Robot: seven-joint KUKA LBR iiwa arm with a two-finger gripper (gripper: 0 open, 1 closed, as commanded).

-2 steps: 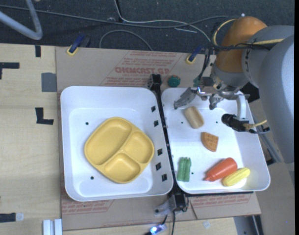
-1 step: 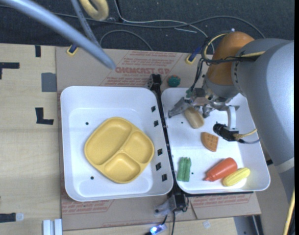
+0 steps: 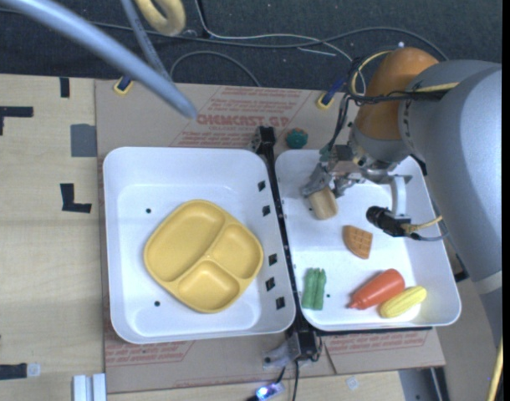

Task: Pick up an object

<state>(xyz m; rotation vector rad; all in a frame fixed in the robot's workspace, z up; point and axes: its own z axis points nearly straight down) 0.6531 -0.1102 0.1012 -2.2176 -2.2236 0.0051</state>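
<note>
The right bin [image 3: 430, 249] holds several toy foods. A tan cylinder-shaped piece [image 3: 323, 205] lies near the bin's upper left. A brown waffle-like piece [image 3: 358, 241] sits in the middle. Along the front lie a green vegetable [image 3: 313, 289], an orange carrot [image 3: 376, 288] and a yellow piece [image 3: 403, 302]. My gripper [image 3: 325, 188] hangs low over the bin's upper left, its tip right at the top of the tan piece. The view does not show whether it grips that piece.
The left bin [image 3: 125, 224] carries a yellow divided plate [image 3: 203, 255]. A small teal object [image 3: 298, 138] lies on the cardboard behind the bins. A black divider [image 3: 276, 224] runs between the bins. The arm's grey body [image 3: 464, 165] covers the right bin's far right side.
</note>
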